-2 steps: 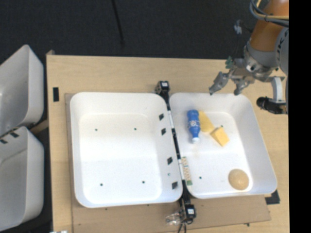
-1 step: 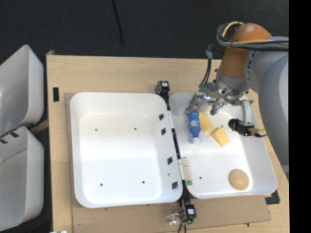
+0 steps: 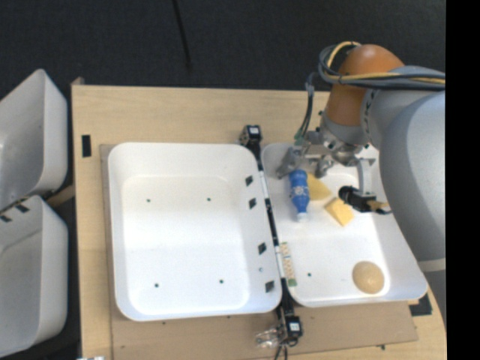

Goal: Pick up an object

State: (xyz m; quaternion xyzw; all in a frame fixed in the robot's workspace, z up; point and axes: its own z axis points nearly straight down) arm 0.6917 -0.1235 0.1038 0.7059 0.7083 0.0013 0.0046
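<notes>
Off the bench's left edge, two rounded white plastic tubs are being shown, smooth and glossy. The pale wooden bench is being left bare in a narrow margin around the left bin, whose rim is rounded at the corners. Its flat white floor is being presented as open room from wall to wall, marked by a few small dark dots. Along the seam where the two bins are meeting, a line of small black clips is being seen.

The right bin is being crowded in its far half, while its near-left floor is being left open. A blue bottle, slim and cylindrical with a pale label band, is being seen lying on the floor close to the left wall, its length running from far to near. The gripper is being held over the bottle's far end, just inside the far wall; whether the claw is spread or pressed together cannot be told.

Just right of the bottle a yellow wedge is being seen — touching it or merely beside it cannot be told — and a second yellow block is lying nearer and further right. A tan ball, matte and round, is being seen by the near-right corner, well apart from the rest. The grey arm, with its orange band, is being seen overhanging the right wall.
</notes>
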